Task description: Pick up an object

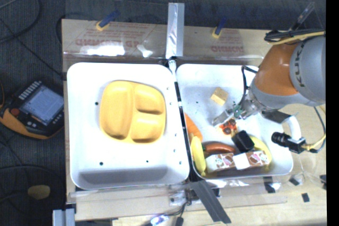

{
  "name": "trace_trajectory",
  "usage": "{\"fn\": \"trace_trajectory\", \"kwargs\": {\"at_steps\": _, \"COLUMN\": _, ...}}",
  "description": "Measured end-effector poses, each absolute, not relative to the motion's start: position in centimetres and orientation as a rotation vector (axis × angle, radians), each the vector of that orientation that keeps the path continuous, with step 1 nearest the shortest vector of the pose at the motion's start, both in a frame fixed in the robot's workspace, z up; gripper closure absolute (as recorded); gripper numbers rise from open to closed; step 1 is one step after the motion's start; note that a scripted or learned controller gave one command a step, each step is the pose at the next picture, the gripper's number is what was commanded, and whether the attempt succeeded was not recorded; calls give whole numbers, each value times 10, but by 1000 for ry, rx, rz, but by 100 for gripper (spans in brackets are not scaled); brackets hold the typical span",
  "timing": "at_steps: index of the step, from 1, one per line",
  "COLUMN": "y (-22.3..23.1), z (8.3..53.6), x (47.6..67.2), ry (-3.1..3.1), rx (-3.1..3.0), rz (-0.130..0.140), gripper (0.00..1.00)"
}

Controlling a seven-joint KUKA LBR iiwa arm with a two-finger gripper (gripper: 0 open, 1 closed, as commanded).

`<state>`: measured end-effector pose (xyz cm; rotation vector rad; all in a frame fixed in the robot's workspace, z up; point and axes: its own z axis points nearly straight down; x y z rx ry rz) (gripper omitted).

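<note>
Risk: items are crowding the right bin's lower edge, so a grasp there is likely glancing off or catching two at once.

Left bin [79,166], centre-left: holding a yellow divided tray [132,111].

Right bin [198,79], centre-right: holding an orange carrot [193,127], yellow banana [197,153], sausage [218,147], tan block [219,96].

Gripper [229,116]: hovering beside the block over a small red piece [229,125]; jaw state cannot be told.

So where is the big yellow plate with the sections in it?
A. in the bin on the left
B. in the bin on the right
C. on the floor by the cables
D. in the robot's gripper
A: the yellow plate lies flat in the middle of the left bin, while the gripper is over in the right bin.
</note>
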<state>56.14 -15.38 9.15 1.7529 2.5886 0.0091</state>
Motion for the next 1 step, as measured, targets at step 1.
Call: {"fn": "trace_trajectory", "kwargs": {"at_steps": 1, "y": -99, "z": 217, "x": 625, "ry": 2471, "rx": 1939, "rz": -4, "gripper": 100}}
